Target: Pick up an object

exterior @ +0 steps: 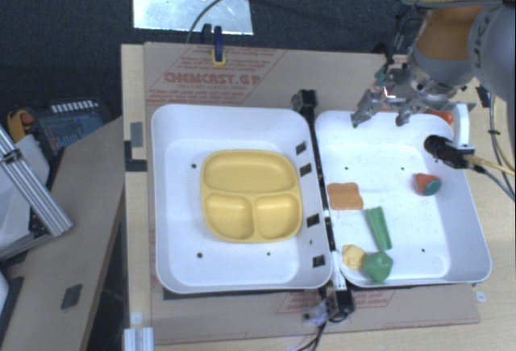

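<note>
Two-finger gripper (380,114) hanging over the right white bin's (451,220) far edge, fingers spread, nothing between them. Orange flat piece (345,196), green oblong block (378,227) and round green toy (376,265) lying nearer the camera (red-teal ball (426,183) toward the arm's side).

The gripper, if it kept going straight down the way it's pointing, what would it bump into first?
Probably the bare white floor of the right bin. The gripper, fingers spread, hangs over its far end, away from the toys. Depth is hard to judge.
</note>
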`<state>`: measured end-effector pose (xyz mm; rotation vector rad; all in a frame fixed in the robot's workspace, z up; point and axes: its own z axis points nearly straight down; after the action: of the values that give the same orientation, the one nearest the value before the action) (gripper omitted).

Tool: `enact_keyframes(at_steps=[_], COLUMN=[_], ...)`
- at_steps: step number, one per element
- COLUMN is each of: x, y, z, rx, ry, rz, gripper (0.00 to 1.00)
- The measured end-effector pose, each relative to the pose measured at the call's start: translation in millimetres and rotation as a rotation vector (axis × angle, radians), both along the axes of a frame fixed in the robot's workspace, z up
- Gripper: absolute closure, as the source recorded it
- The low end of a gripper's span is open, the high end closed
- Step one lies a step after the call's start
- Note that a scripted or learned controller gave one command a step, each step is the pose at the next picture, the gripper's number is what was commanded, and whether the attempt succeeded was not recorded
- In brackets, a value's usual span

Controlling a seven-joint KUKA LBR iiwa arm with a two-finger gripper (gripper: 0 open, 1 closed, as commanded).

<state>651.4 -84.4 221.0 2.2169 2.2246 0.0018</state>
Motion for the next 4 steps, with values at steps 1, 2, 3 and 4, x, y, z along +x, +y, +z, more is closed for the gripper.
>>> enact_keyframes(at_steps=[1,2,3,4], x=[-5.7,-1.4,-0.9,0.6], y=[-5.1,1.9,2.4,2.1], z=[-59.0,-117.9,-136.8,-124.4], rx=[0.000,0.000,0.000,-0.001], ry=[0.004,0.003,0.001,-0.003], rz=[-0.003,0.001,0.000,0.001], gripper=[0.00,0.00,0.00,1.00])
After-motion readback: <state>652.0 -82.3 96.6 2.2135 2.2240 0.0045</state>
